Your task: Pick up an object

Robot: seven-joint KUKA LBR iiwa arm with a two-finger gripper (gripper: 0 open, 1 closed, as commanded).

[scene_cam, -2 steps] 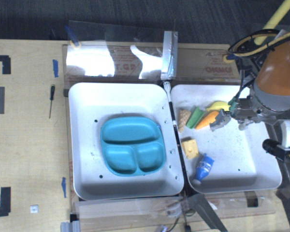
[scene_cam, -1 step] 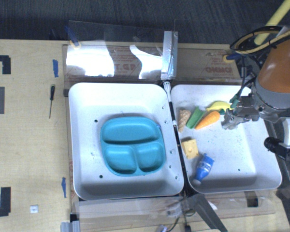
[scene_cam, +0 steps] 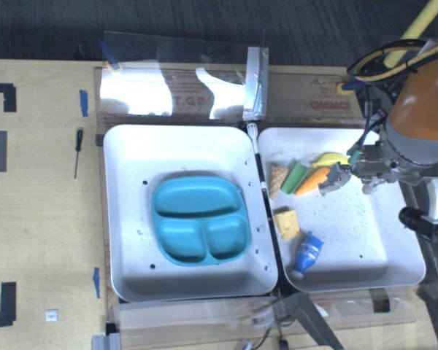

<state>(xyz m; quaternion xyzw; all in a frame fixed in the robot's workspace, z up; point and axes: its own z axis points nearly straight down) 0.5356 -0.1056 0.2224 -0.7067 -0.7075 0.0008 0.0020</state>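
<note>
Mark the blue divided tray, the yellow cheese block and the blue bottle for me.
blue divided tray (scene_cam: 198, 195): camera view, on its long upper compartment.
yellow cheese block (scene_cam: 286, 224): camera view, on its top face.
blue bottle (scene_cam: 307, 253): camera view, on the middle of its body.

I see glossy white plastic bins, a smooth blue plastic tray and a pale matt wood-grain bench.

Right bin: we found open floor from centre round to 3 and 5 o'clock. Clutter crowded 9 to 11: banana, carrot, green piece, cheese block, blue bottle at 7. Left bin: blue divided tray took the middle; only the margins were free.
</note>
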